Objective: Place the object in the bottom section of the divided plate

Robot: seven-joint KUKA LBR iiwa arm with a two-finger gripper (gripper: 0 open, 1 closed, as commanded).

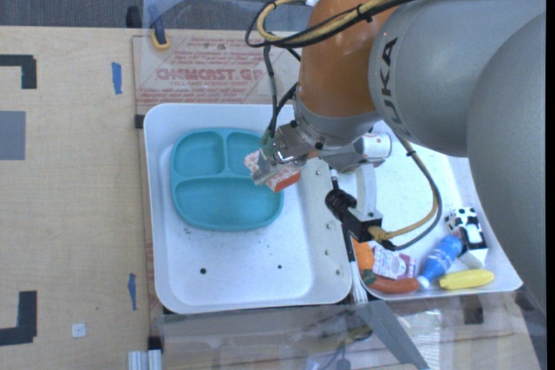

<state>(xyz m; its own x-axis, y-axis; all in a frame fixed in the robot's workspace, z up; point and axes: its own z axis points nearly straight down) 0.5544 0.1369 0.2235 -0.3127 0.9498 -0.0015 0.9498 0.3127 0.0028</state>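
Hanging over the right rim of the blue divided plate (224, 179), the gripper (276, 162) is closed on a small orange-and-white object (274, 176) — the object sits at the plate's right edge, just above the large bottom section. The plate lies in the upper part of the left bin (234, 273), with bare white floor below it. In the right bin (499, 277) — a bottle (438, 260), a banana (466, 278) and a carrot (395, 283) crowd the lower corner.

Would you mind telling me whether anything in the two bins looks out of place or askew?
Nothing looks spilled or damaged. The blue divided plate lies flat in the left bin. The gripper is over the plate's right rim with a small orange and white object at its tip. The remaining items sit bunched in the right bin's near corner.
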